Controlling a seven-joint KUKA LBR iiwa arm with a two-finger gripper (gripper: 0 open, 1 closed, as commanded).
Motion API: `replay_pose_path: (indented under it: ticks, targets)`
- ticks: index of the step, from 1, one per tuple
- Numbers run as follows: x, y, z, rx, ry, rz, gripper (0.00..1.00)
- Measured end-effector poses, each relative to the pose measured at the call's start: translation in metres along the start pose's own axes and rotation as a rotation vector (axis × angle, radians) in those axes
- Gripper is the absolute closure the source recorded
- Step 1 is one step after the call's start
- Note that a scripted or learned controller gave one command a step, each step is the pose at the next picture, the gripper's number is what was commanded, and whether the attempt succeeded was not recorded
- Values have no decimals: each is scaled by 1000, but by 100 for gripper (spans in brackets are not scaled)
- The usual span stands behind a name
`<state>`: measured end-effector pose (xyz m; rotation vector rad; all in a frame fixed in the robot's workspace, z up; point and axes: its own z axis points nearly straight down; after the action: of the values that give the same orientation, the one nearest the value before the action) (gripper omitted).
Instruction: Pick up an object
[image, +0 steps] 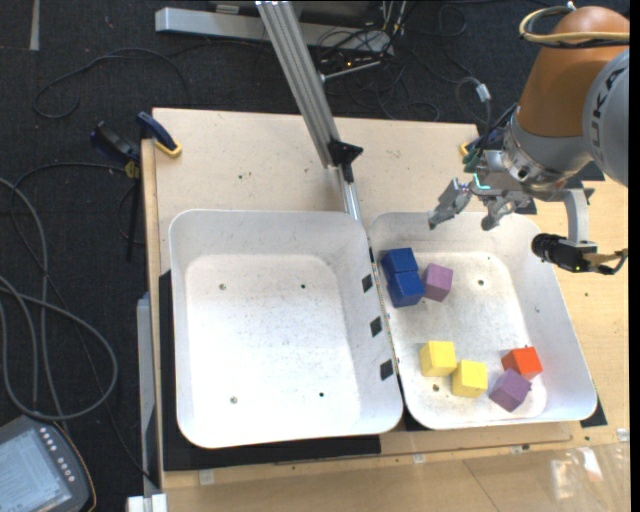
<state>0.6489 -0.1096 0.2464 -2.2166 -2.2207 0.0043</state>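
Note:
The right bin holds several small blocks. A blue block lies at its left wall with a purple block touching it on the right. Two yellow blocks sit side by side near the front. An orange block and another purple block lie at the front right. My gripper hangs over the bin's back rim, above and right of the blue block. Its two fingers stand spread apart with nothing between them.
The left bin lies beside the right one. A slanted metal pole comes down to the gap between the bins at the back. A blue-and-yellow clamp sits on the bench's back left corner. Cables lie on the floor.

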Motion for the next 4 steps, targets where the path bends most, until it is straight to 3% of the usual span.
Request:
replay_pose_path:
  ticks: [1, 3, 4]
  targets:
    - [0, 0, -2, -3, -1, -1, 0]
    - [3, -9, 94, 1, -1, 3, 0]
    - [2, -4, 125, -20, -4, 1, 0]
